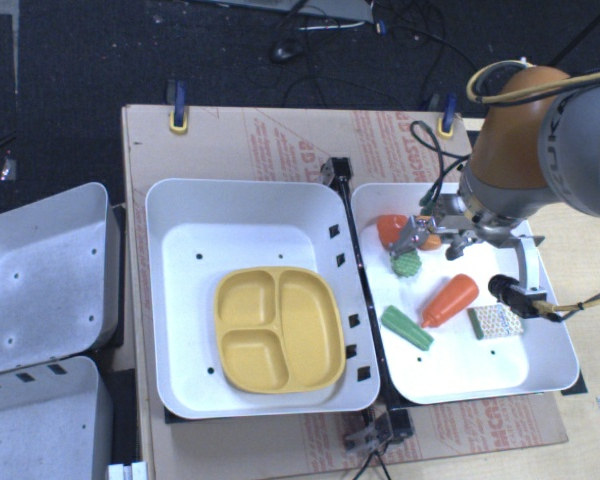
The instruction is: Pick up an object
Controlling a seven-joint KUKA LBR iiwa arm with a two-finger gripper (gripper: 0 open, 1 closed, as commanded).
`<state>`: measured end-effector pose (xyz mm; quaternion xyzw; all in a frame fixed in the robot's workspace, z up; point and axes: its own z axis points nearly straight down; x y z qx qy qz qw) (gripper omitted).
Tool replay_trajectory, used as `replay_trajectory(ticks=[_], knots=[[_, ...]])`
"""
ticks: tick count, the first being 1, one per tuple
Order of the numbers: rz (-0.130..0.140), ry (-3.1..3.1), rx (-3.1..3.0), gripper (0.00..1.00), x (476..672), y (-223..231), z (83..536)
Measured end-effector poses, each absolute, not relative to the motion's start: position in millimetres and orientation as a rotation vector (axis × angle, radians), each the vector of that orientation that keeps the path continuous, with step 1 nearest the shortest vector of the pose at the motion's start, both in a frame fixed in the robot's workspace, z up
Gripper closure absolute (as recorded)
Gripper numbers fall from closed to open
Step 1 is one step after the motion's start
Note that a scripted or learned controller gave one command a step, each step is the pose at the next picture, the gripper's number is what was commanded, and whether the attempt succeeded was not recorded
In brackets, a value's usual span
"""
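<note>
The table [240, 143] is a pale board with red lettering, clamped at its far edge by two yellow-and-blue clamps [179, 118], and it carries two shallow white bins side by side. The left bin [180, 218] holds one big thing, a yellow divided plate [279, 329] lying flat toward its near right corner, with bare white floor along the far and left sides. The right bin [540, 363] is the crowded one. The grey arm [550, 138] with its orange band reaches in from the right and hangs over the bin's far half, covering much of that end. The pincer [416, 236] sits low near the bin's far left corner, close to the dark divider [358, 268] where the two bins meet, so there is little room on that side. Whether it is clenched or released I cannot tell from here; the tips are lost among dark metal and small items.

An orange carrot-shaped toy [449, 301] lies tilted in the middle of the right bin, well clear of the walls. A red-orange rounded piece [389, 229] lies just left of the pincer, partly hidden by it. A flat green piece [406, 328] lies near the divider, just left of the carrot's lower end. A small patterned block [496, 321] sits to the carrot's right, under a black fitting of the arm. A little green knobbly object [407, 264] lies right under the pincer; I cannot tell whether they touch. The near strip of the right bin is open white floor.
</note>
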<state>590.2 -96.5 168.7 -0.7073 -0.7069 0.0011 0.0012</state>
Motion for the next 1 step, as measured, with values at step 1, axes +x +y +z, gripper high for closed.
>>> replay_trajectory(ticks=[1], knots=[[0.002,-2.219,-2.222,0.0,590.6,-100.7,125.6]])
